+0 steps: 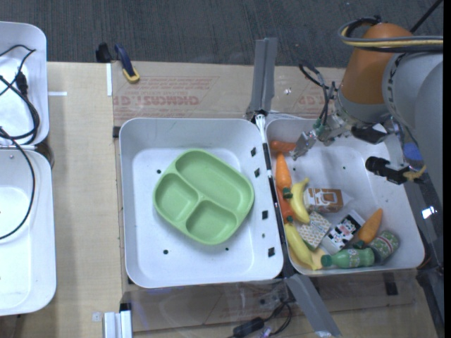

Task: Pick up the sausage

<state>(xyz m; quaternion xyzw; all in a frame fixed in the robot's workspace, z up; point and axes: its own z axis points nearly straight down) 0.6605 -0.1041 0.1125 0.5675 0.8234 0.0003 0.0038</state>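
Orange-brown sausage (371, 225), as best I can judge it, lying in the right bin (394, 189) near its front right corner.
Its long axis runs on a diagonal, upper end toward the arm. The gripper (308, 143) hangs at the bin's far left, well apart, with a small carton (324, 200) between them; whether it is open cannot be told.

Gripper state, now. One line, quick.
Gripper: over the back left corner of the right bin, near an orange item; open or shut cannot be told, and nothing is visibly held.
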